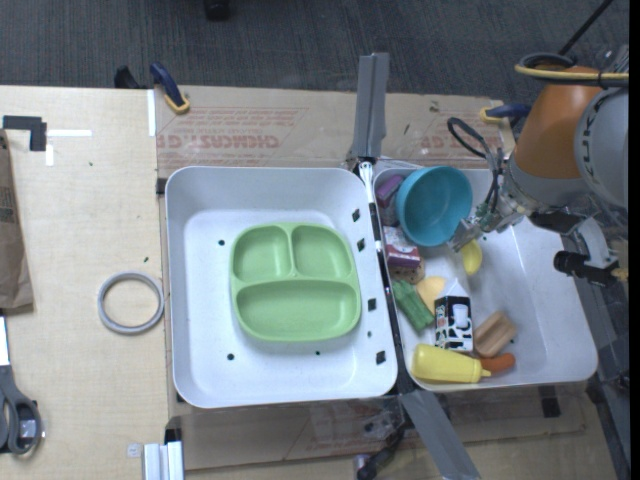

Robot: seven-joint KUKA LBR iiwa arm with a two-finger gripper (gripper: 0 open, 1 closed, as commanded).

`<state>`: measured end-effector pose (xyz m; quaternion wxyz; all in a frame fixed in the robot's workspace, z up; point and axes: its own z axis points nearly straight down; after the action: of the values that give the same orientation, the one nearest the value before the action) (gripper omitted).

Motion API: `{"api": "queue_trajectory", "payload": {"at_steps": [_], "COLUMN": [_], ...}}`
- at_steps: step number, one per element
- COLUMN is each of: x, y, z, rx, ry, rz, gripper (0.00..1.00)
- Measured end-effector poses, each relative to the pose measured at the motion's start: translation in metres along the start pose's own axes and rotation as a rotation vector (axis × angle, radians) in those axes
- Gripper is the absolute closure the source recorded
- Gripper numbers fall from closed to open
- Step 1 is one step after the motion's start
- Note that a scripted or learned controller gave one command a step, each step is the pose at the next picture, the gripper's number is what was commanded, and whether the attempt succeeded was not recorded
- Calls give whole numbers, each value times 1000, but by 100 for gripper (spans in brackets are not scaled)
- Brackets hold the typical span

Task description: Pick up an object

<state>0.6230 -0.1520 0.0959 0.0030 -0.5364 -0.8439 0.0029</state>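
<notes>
Behind both bins, cardboard (270, 128) lettering, mirrored, perhaps "CHEMICAL".

A single fixed camera looks down at a slant on the table (80, 218), far enough back to take in both white bins: the left bin (190, 298) and the right bin (550, 338), while dark floor, seemingly carpet (250, 18), fills the top edge

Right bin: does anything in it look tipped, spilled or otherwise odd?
The blue bowl is tipped on its side at the back of the right bin, its opening toward the camera, rather than upright. The tool is at its rim. Small items are heaped along the divider; nothing looks spilled or damaged.
</notes>
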Motion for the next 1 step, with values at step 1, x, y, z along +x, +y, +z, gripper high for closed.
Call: {"api": "queue_trajectory", "payload": {"at_steps": [1], "x": [32], "y": [55], "z": [-90], "rx": [-5], "ry": [-2], "rz": [-85], "gripper": [100]}}
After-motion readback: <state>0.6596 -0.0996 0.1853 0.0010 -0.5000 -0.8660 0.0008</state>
